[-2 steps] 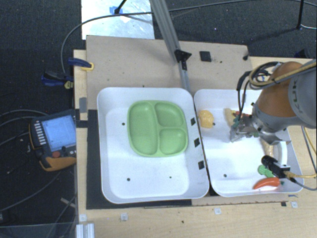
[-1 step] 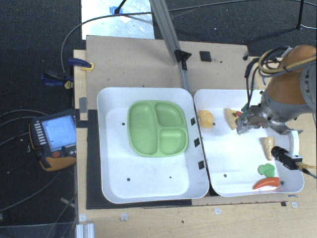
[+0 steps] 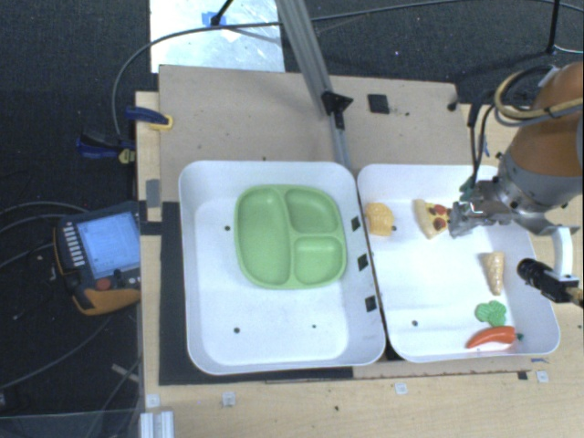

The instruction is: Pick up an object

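Partly hidden by the wrist, the jaws (image 3: pixel 459 219) touch the pizza slice (image 3: pixel 430 217), their opening unclear.

In front of you, the left shallow white bin (image 3: pixel 210 336) holds the green sectioned plastic plate (image 3: pixel 290 236). The right shallow white bin (image 3: pixel 429 336) holds a yellow bun-like toy (image 3: pixel 380 217) at its left, a pizza-slice toy (image 3: pixel 432 217) beside it, and a green-and-orange vegetable toy (image 3: pixel 491 327) near its front right corner.

No text, label, brand or number can be read anywhere. The handheld control pendant (image 3: pixel 99 258) left of the bench shows a lit bluish screen, but whatever stands on it is too small and blurred to make out.
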Tool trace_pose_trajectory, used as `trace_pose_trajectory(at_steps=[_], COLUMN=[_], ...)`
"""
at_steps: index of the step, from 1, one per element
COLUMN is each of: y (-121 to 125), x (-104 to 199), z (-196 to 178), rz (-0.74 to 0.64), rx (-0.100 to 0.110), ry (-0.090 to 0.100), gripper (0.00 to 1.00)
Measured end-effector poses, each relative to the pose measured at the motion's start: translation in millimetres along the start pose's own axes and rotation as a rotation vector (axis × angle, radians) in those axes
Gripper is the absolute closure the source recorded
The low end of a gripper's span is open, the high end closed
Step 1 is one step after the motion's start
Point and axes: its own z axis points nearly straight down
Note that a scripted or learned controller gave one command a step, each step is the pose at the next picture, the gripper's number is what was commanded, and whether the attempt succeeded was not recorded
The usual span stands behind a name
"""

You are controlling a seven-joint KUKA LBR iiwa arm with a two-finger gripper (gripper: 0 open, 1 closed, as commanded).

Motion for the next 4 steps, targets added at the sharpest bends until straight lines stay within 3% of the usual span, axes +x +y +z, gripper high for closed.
trace_pose_trajectory(at_steps=[1,4], y=[-5,36], x=[5,144], z=[-50,-38], rz=[-0.001,-0.006], rx=[-0.001,0.003], ry=[0.000,0.004], gripper=[1.00,1.00])
